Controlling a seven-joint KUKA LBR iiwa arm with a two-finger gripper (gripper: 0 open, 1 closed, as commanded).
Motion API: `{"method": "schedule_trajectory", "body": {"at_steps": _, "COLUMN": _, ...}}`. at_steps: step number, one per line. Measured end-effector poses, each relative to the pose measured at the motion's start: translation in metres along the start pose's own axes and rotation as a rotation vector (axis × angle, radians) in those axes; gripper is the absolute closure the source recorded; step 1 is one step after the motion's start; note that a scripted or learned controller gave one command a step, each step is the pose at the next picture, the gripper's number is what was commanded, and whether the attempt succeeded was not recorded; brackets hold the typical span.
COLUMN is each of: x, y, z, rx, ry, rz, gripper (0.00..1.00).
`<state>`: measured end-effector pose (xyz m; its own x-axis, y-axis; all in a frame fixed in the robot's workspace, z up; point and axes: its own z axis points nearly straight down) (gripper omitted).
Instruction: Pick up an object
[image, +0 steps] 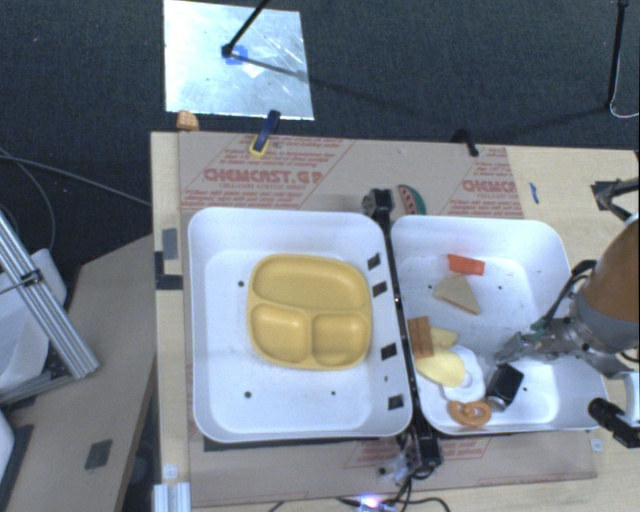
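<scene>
A yellow divided plate (308, 310) lies in the middle of the left bin (215, 250), its single large section toward twelve o'clock and two smaller ones toward six. Both bins sit on a brown printed board (300, 172). At twelve o'clock from that bin a shiny metal sheet (240, 58) lies on the dark carpet (80, 70). At nine o'clock stands a metal frame rail (45, 310).

It looked like a robotics lab: aluminium framing (40, 300) and loose cables (60, 175) stood left of the bench (330, 165).
</scene>
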<state>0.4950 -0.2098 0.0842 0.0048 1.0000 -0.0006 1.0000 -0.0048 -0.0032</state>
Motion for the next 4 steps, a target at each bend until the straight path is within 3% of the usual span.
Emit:
{"method": "schedule_trajectory", "body": {"at_steps": 1, "x": 0.044, "y": -0.009, "z": 0.000, "rx": -0.002, "ry": 0.002, "rz": -0.010, "gripper": 0.00}}
{"method": "schedule_trajectory", "body": {"at_steps": 2, "x": 0.068, "y": -0.008, "z": 0.000, "rx": -0.006, "ry": -0.001, "rz": -0.009, "gripper": 0.00}}
{"method": "schedule_trajectory", "body": {"at_steps": 3, "x": 0.162, "y": 0.055, "z": -0.107, "rx": -0.020, "ry": 0.003, "rz": -0.020, "gripper": 0.00}}
{"method": "schedule_trajectory", "body": {"at_steps": 4, "x": 0.192, "y": -0.012, "z": -0.100, "rx": 0.000, "ry": 0.003, "rz": -0.010, "gripper": 0.00}}
